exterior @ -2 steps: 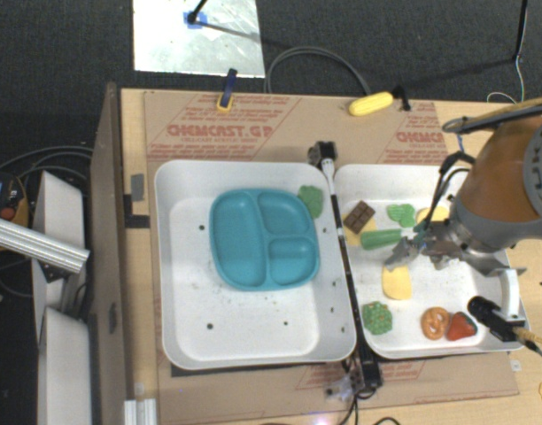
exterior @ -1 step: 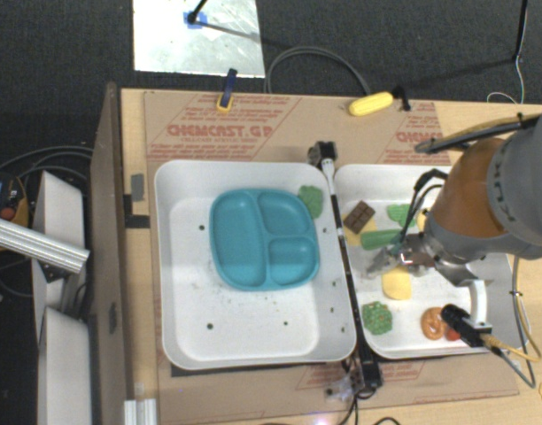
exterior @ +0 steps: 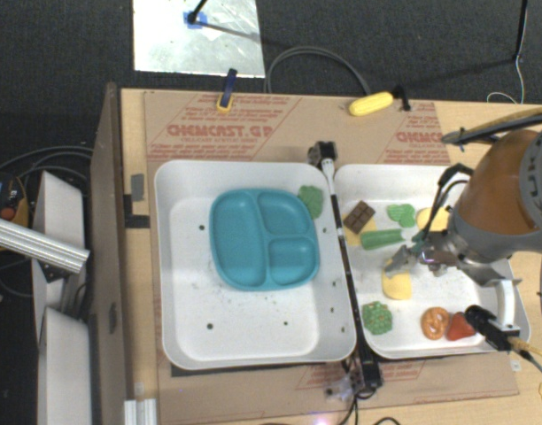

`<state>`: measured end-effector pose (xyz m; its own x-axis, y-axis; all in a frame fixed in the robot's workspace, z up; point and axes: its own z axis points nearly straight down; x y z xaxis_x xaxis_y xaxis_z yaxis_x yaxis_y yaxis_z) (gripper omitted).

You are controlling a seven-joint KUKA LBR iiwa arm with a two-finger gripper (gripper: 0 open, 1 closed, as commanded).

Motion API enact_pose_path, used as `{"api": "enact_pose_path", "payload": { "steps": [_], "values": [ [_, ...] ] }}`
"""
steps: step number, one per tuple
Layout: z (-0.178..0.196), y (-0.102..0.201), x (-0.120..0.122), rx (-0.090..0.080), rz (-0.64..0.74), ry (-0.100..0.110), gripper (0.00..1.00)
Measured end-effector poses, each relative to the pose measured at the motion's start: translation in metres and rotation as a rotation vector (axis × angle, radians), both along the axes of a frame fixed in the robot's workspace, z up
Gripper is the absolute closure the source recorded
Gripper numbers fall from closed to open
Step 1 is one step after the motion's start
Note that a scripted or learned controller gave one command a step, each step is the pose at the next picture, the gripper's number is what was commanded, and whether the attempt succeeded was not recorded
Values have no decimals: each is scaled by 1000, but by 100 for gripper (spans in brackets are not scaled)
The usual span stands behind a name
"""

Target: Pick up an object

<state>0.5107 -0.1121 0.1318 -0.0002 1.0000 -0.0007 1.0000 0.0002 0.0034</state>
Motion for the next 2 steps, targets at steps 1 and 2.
{"api": "enact_pose_path", "payload": {
  "steps": [1, 2],
  "values": [
    [-50, 16, -8, 2, 1, 5, 0],
    [83, -31, 49, -6, 4, -14, 0]
  ]
}}
